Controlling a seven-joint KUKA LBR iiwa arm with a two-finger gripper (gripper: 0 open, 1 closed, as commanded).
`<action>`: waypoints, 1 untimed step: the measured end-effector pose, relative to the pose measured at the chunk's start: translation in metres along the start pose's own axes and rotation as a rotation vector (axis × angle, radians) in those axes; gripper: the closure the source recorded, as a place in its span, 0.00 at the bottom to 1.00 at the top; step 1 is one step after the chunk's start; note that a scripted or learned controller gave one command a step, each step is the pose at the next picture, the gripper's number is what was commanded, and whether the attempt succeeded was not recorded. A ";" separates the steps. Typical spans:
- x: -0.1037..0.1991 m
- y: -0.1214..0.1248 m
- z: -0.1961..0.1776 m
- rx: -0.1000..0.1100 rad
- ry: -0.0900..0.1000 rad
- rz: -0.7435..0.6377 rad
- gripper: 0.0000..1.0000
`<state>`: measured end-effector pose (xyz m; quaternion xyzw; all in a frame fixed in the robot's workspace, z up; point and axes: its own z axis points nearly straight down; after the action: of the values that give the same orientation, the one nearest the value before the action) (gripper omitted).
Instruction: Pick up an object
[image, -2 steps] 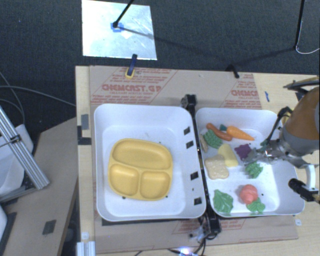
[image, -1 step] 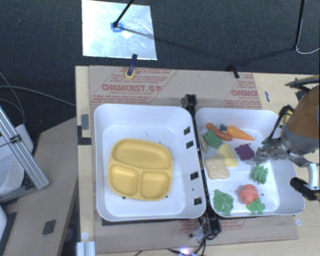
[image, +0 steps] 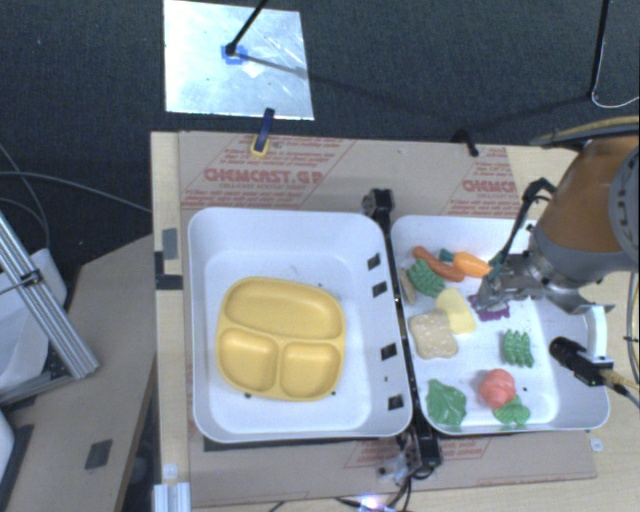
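While gripper (image: 492, 296) hovers low, purple grapes (image: 493, 312) just beneath.

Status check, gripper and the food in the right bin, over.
Gripper low in right bin, over purple piece. Nothing seen held. Yellow block and orange carrot crowd close.

Arm: grey KUKA arm (image: 590, 235) reaches in from the right edge, its orange band uppermost and its wrist angled down to the left.
Gripper: the gripper (image: 492, 296) sits low at the arm's left end, pointing down and leftward.
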<state>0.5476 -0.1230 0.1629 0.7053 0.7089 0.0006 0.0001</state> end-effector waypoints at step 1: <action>-0.019 -0.039 0.027 0.000 -0.001 0.004 1.00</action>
<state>0.5092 -0.1421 0.1360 0.7066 0.7076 0.0003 0.0004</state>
